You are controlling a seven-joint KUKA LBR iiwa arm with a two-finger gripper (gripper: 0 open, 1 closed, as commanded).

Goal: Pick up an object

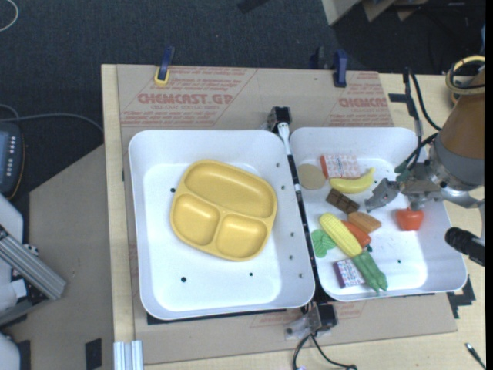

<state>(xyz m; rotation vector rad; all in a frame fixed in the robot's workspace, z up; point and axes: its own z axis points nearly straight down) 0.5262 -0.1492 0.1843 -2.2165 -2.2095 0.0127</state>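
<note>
My gripper (pixel 397 200) hangs over the right bin (pixel 439 272) near its right side, open, with nothing between its fingers. A red tomato (pixel 410 220) lies just below its right finger. Left of the gripper lie a yellow banana (pixel 353 183), a brown block (pixel 341 201) and an orange piece (pixel 364 222). Further along the bin are a yellow corn cob (pixel 340 234), a green vegetable (pixel 370 271), a purple packet (pixel 347 273), a green leaf (pixel 321 243), a tan disc (pixel 312 176) and a red-and-white packet (pixel 340 165).
The left bin (pixel 154 230) holds a yellow divided plate (pixel 223 209). A ridge where the two bins meet runs down the middle (pixel 297 206). The grey arm with its orange band (pixel 468 133) comes in over the right bin's right rim.
</note>
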